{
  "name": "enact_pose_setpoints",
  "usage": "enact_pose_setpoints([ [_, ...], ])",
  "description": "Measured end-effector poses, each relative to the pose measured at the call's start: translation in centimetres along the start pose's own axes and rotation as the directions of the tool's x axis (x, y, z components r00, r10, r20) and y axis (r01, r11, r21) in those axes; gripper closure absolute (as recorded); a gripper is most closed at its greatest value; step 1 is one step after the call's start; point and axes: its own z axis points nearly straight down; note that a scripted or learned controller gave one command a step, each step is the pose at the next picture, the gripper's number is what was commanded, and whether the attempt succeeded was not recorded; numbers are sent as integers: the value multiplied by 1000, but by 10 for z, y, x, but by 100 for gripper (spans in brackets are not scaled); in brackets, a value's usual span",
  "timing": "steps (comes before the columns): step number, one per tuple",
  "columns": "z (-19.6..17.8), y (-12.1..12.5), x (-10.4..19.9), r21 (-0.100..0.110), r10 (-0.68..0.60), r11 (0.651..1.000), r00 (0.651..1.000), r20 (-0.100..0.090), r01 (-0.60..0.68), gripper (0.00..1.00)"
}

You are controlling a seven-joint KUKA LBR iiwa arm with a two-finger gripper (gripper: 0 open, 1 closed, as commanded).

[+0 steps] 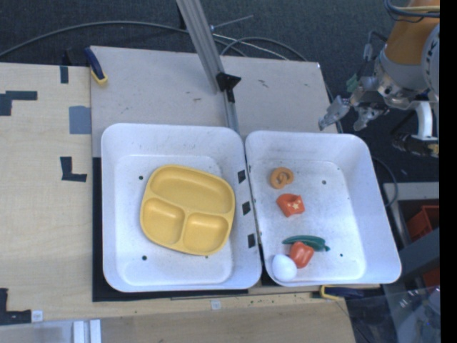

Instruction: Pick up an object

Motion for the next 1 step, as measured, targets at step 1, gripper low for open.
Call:
enact_pose_setpoints([
  [1,0,0,0,1,0,1000,1000,0,0,0],
])
